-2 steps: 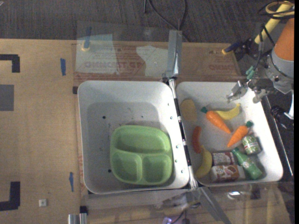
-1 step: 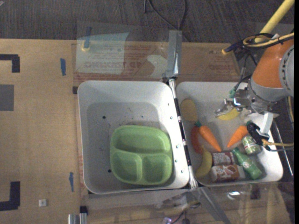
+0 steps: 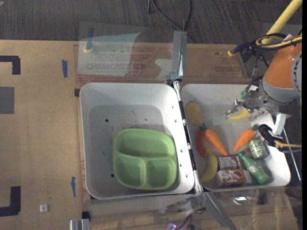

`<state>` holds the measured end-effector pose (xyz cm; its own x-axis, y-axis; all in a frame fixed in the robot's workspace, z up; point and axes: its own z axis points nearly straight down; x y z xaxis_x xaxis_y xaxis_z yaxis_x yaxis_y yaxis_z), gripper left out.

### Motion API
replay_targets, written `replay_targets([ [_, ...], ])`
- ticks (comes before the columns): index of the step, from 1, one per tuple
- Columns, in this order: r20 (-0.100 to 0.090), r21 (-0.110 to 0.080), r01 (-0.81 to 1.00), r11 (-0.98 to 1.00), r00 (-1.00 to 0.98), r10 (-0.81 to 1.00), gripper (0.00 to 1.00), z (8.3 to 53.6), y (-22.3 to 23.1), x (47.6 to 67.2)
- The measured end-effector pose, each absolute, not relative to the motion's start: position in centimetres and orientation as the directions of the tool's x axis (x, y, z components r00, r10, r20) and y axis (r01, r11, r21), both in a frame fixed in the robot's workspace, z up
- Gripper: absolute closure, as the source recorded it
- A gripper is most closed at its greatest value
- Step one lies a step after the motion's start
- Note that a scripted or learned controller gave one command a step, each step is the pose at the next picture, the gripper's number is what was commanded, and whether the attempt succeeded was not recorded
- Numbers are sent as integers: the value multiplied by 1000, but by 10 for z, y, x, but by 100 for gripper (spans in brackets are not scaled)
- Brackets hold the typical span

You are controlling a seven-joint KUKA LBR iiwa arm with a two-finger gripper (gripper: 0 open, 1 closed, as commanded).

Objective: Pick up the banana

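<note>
yellow banana (image 3: pixel 209 167) lies at the lower left of the right bin (image 3: pixel 283 176), along its left wall, just left of two snack boxes (image 3: pixel 230 170) and below a carrot (image 3: pixel 214 142). farther up, toward the upper right of the frame, the gripper (image 3: pixel 238 110) hovers over a small yellow piece (image 3: pixel 241 114); how far it is open i cannot tell. a good pick likely means descending across the banana's middle, clear of wall and boxes.
</note>
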<state>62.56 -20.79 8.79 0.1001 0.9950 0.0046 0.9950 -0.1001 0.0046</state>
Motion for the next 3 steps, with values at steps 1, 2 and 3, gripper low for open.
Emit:
replay_targets([
  [1,-2,10,995,-99,99,995,100,99,-209,627],
  [2,-1,2,999,-43,43,999,100,151,-209,600],
  [3,0,1,999,-43,43,999,0,150,-209,600],
])
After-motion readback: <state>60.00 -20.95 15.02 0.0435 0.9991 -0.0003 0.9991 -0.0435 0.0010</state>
